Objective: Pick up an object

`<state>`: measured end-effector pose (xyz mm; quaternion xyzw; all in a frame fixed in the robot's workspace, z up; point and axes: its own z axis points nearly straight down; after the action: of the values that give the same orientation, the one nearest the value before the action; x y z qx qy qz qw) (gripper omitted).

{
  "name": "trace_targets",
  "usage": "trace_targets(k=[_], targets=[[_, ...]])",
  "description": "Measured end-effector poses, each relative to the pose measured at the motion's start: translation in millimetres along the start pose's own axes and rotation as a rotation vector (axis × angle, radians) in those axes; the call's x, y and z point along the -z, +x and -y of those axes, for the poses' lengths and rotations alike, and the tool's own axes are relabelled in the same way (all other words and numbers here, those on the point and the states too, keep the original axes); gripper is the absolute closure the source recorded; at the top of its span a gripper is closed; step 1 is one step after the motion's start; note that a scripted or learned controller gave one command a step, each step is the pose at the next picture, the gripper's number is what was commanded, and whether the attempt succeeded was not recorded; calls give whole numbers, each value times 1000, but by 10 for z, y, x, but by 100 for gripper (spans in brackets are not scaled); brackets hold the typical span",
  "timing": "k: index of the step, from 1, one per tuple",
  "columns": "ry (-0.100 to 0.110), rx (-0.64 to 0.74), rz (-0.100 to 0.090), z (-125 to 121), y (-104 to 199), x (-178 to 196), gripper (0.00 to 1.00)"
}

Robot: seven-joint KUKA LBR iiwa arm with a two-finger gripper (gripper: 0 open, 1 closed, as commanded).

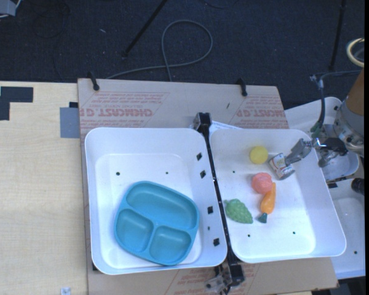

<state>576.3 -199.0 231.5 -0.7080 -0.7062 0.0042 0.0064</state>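
Bins: 2 white bins side by side on the bench; left bin [98, 165], right bin [307, 226].
Left bin contents: 1 blue divided tray [155, 222], 3 compartments, near side.
Right bin contents: yellow ball [259, 154] far; pink-red round object [262, 182] beside orange carrot-like piece [269, 199]; green leafy object [238, 211] near, left.
Gripper [281, 166]: enters from right, low over right bin, just right of yellow ball; jaw opening cannot be told; nothing seen held.
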Motion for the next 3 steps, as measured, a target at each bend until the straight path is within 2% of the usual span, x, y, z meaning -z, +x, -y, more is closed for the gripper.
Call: trace_targets(k=[1,2,3], targets=[[-14,3,3,-25,2,80,0],[-9,3,1,-38,53,-545,0],[-18,2,-1,-47,107,-1104,0]])
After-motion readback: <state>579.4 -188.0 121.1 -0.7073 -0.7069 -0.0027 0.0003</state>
